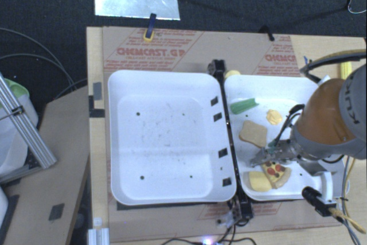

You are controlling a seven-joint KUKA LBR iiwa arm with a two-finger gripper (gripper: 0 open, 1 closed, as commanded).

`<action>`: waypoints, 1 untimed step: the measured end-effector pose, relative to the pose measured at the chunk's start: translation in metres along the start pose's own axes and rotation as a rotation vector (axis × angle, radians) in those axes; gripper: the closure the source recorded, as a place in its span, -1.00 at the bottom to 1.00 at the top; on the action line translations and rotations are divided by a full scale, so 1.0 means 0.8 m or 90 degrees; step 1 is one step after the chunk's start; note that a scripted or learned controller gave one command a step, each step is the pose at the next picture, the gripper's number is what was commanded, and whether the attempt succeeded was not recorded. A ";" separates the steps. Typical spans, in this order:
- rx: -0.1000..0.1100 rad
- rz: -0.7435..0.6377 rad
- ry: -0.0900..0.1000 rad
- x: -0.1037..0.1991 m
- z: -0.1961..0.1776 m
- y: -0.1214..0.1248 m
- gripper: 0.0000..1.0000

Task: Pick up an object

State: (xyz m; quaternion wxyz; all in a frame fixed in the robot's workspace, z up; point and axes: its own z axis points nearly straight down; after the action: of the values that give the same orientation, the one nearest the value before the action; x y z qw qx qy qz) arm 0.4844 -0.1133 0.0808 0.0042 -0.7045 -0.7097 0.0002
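The gripper [259, 159] hangs low in the right bin [261, 84], apparently lining up on the pizza slice [276, 172] just beside it, though its grip state I cannot tell.

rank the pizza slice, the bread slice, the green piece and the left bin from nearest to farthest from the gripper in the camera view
1. Pizza slice, just below the gripper in the right bin.
2. Bread slice, just above it.
3. Green piece, farther up, near the divider.
4. Left bin, across the divider, farthest.
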 end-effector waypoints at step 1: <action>-0.004 0.001 -0.002 0.042 -0.004 0.004 -1.00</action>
State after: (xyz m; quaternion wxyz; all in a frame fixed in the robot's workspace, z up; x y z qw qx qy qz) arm 0.4870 -0.0799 0.0838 0.0011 -0.7048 -0.7094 -0.0007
